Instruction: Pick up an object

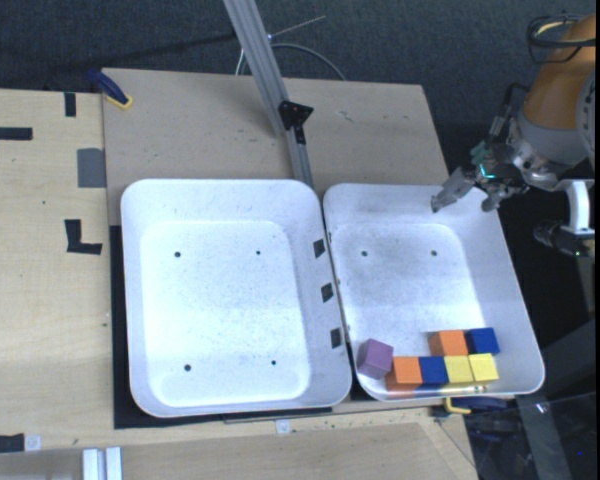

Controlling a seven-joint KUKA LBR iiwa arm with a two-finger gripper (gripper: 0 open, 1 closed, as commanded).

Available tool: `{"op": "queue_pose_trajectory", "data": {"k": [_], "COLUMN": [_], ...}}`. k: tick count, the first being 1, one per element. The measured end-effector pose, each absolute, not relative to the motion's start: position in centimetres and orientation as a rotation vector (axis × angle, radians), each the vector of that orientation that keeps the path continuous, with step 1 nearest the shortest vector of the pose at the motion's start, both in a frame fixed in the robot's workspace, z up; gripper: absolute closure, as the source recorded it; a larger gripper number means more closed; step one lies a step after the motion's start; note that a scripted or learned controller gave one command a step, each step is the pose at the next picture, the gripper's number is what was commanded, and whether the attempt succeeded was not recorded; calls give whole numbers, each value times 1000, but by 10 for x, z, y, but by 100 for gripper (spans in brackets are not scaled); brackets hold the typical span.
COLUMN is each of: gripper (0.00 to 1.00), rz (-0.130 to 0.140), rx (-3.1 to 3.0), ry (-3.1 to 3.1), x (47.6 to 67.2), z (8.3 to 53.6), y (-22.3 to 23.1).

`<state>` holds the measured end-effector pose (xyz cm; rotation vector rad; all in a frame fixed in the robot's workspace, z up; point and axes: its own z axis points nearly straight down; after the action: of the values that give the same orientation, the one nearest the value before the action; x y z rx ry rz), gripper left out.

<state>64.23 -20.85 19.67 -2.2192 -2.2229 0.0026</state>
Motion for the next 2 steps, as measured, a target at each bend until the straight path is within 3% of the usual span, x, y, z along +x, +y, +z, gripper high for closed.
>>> {"op": "queue_pose_trajectory", "data": {"k": [1,2], "gripper": [0,0], "rz": [4,8], "rx": [-2216,-2215], "ry": [-2223,-2216], "x": [658,669], "z": [152,92], "y": [-182,-205]}}
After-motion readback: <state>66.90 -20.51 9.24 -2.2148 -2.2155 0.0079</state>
